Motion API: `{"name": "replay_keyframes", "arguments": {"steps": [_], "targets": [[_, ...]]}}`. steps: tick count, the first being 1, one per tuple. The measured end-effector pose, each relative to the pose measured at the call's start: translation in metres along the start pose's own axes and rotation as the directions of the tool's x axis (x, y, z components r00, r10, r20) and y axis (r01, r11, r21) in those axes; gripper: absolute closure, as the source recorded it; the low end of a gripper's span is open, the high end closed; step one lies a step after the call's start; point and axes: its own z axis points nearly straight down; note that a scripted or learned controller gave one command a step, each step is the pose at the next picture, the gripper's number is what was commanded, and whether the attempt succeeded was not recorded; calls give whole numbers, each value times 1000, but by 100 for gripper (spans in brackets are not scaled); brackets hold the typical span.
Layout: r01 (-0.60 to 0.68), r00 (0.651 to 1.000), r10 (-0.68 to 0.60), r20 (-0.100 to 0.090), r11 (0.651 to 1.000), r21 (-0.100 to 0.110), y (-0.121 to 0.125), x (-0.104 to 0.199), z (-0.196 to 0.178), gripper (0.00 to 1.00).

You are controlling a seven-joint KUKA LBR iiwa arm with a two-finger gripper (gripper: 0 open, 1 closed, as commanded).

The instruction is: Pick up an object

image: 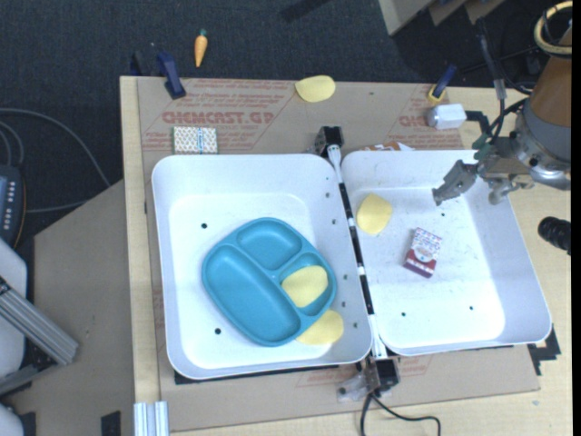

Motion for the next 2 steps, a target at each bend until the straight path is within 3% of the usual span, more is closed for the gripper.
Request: {"name": "replay_keyframes", "arguments": {"steps": [2], "targets": [[-1, 1000, 1, 0, 1000, 0, -15, -2, 179, 0]]}}
